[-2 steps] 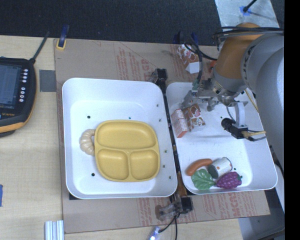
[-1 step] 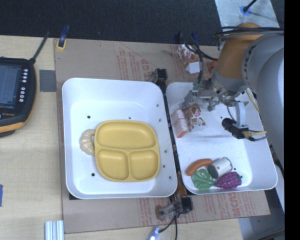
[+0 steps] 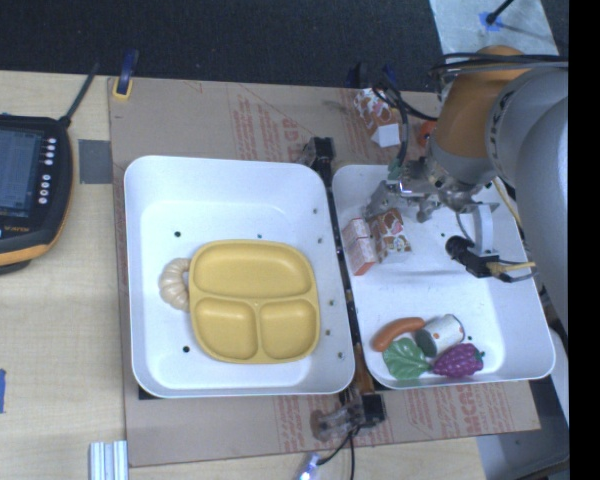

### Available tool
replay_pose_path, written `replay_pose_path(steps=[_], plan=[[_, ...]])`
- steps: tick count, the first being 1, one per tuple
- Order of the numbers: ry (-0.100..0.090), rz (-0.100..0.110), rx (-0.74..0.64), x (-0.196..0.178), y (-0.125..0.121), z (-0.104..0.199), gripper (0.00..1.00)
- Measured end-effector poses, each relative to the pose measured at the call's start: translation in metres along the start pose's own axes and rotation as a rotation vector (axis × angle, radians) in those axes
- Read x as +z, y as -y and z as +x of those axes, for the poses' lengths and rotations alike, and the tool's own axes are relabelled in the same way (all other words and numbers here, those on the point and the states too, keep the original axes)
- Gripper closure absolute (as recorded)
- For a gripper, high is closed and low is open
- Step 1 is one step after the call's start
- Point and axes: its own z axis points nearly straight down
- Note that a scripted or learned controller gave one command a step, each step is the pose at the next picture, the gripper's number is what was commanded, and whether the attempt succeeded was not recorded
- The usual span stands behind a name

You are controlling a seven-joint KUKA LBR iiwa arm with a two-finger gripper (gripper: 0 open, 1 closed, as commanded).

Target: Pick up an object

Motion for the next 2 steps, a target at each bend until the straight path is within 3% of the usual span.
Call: replay_pose_path(steps=[1,2], plan=[[0.000,0.004,0.000,0.001,0.016,0.003,0.00],[0.000,0.005,0.000,-0.010,0.015,0.002,1.00]])
